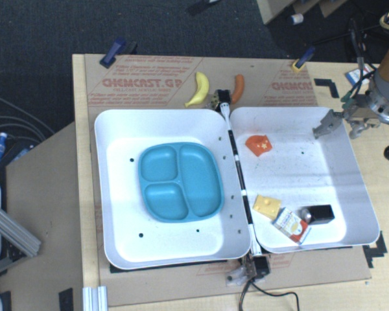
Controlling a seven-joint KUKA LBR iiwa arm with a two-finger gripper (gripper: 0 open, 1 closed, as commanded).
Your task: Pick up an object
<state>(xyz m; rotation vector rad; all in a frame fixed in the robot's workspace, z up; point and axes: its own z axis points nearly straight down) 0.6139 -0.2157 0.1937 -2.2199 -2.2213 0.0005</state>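
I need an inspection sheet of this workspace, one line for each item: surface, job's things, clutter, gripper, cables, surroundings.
Surface: wooden bench bearing the left bin and the right bin, side by side.
Job's things: in the right bin, a red piece near the back, a yellow cheese wedge, a small packet and a black block near the front.
Clutter: blue divided plate in the left bin; banana and orange sausage on the bench behind the bins.
Gripper: gripper over the right bin's back right corner, holding nothing; open or shut cannot be told.
Cables: black cable at the front edge; cables on the floor at left.
Surroundings: dark carpet; blue clamp at the back edge.
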